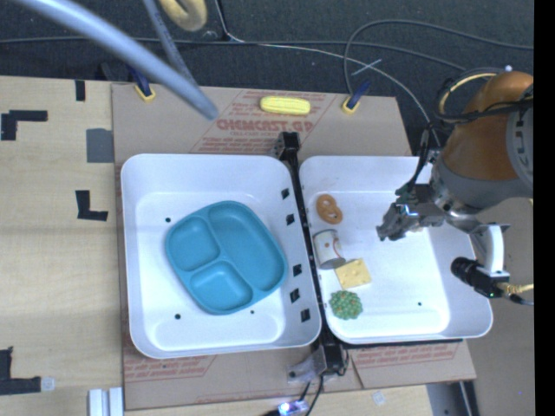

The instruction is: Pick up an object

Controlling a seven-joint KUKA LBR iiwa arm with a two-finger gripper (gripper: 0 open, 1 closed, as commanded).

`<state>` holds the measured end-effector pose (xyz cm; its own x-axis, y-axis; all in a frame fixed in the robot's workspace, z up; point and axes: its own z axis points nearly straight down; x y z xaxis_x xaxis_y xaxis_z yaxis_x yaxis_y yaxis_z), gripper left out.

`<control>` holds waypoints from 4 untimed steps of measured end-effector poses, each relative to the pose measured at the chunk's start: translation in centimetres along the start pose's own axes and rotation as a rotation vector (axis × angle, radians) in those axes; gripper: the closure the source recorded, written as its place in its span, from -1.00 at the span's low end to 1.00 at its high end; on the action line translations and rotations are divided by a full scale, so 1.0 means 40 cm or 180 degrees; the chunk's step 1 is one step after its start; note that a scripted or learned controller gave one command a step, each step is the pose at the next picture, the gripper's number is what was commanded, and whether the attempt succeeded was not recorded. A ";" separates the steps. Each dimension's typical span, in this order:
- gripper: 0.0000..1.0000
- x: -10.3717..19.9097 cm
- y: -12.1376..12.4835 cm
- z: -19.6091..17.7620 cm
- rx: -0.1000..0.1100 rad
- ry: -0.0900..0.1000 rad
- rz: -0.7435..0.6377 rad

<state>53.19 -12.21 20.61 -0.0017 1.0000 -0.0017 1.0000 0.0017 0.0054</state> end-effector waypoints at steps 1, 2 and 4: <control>1.00 0.007 -0.016 -0.116 0.0006 0.0002 0.0001; 1.00 0.156 -0.003 -0.084 0.0021 0.0007 -0.0014; 1.00 0.397 0.035 -0.049 0.0028 0.0007 -0.0012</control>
<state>54.54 3.68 22.57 -0.0054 1.0000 0.0007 1.0000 0.0054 -0.0035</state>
